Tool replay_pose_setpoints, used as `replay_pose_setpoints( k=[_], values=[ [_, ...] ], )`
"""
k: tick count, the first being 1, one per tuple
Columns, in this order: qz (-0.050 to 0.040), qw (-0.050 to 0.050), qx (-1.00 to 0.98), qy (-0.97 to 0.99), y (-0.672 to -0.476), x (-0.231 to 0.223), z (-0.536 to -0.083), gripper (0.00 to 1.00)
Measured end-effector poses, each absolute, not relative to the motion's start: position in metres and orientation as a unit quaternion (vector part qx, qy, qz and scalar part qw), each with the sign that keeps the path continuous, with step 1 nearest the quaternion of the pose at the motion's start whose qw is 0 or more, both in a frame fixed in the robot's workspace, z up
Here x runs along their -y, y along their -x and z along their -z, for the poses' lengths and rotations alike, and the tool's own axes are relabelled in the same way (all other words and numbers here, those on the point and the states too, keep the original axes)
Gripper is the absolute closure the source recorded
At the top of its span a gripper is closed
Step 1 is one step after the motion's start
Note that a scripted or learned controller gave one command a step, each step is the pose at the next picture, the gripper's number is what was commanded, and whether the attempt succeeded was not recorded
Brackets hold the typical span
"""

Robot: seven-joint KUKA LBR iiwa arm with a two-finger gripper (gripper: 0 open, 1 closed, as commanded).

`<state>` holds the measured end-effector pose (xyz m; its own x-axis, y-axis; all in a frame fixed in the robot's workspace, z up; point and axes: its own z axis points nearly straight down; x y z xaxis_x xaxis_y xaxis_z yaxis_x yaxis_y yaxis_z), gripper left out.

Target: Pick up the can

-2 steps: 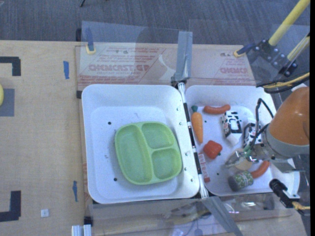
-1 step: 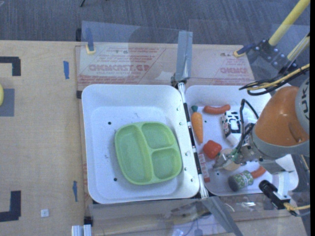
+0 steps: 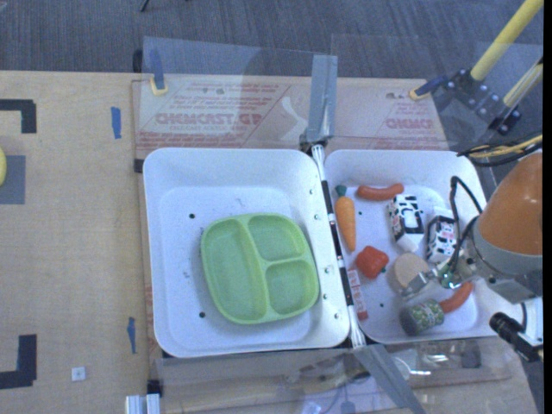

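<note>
arm point(image 3: 517, 222) cut by right edge, claw point(image 3: 429, 283) fingers indistinct

can point(image 3: 422, 316) | grey-green, lying on its side | right bin, near front wall

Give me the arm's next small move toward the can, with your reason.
Probably a short shift toward the bin's near edge, then down. The gripper sits low in the right bin, just above the can, which lies on its side near the front wall. A sausage lies close on the can's right, so the descent should stay centred on the can.
</note>
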<state>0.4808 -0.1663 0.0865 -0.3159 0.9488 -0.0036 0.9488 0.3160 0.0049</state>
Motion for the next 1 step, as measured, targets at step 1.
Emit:
replay_pose_setpoints(
  k=[1],
  values=[
    [-0.0010, 0.003, -0.886, -0.463, -0.4816, 0.1581, -0.0868, 0.00]
  ],
)
